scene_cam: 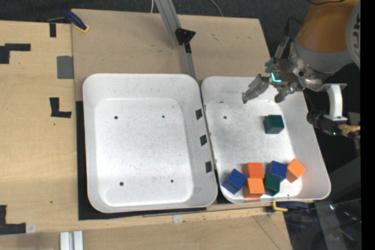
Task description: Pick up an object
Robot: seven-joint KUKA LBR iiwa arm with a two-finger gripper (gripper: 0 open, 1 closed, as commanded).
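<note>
Nearest us, at the front edge of the right bin (pixel 231 88), we count 6 small blocks in a tight cluster: 2 blue (one (pixel 234 180), another (pixel 278 169)), 3 orange ( (pixel 254 170), (pixel 254 186), (pixel 296 169)) and 1 dark green (pixel 272 184). They are touching or just beside each other.

Farther back in the same bin, a 7th block, dark green (pixel 273 123), sits alone, well apart from the cluster. It's roughly cubic, so no clear long axis, and we read no labels or writing on any block.

The left bin (pixel 94 88) lies beside the right one on the bench (pixel 35 143).

Farthest back, the jaws (pixel 266 92) hang over the right bin's far end, spread apart w/ nothing between them, above and behind the lone green block.
</note>
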